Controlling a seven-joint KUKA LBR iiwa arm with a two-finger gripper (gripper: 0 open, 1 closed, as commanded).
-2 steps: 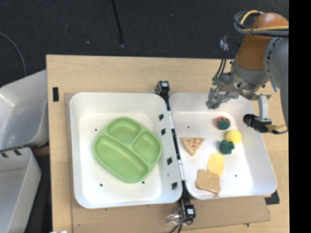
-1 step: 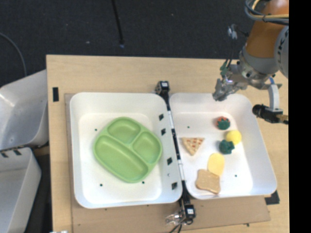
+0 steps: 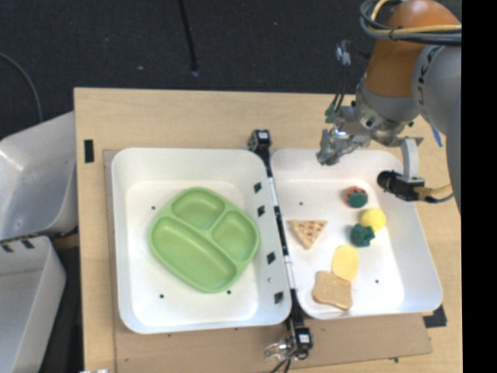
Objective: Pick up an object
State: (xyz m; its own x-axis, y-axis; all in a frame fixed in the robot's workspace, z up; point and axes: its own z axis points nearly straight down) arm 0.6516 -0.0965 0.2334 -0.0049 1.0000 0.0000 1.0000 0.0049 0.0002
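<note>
Hanging over the far edge of the right bin, the gripper held nothing; how wide its jaws stood could not be told. Nearer lay a pizza slice, bread, a yellow ball. The left bin held a green tray.

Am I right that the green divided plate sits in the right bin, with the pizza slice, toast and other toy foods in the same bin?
Not quite. The camera view shows the green divided plate in the left bin; the pizza slice, toast and other toy foods lie in the right bin.
</note>
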